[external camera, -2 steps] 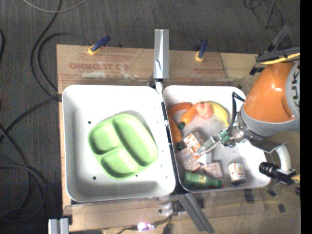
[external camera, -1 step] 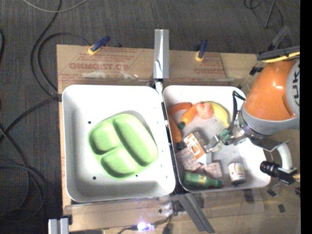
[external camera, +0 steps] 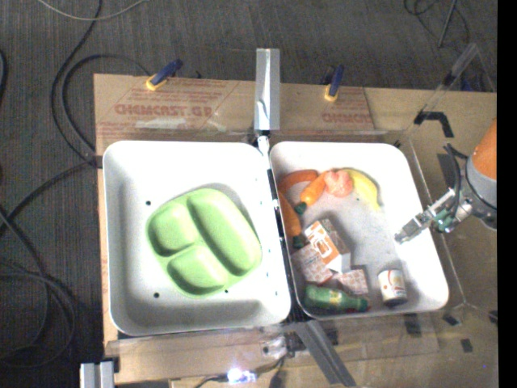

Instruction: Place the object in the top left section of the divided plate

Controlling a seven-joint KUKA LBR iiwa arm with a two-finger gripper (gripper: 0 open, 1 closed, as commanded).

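While hovering: my gripper (external camera: 414,229) is hanging at the frame's right, over the right bin (external camera: 420,176)
Grip: released, grasping nothing
Plate (external camera: 205,239): lying centre-left, in the left bin (external camera: 121,217)

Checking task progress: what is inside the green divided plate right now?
The green divided plate in the left bin shows bare green in all three sections. The toy items lie in the right bin, where the gripper hovers at its right edge.

Slanted overhead view of both bins (external camera: 121,217)
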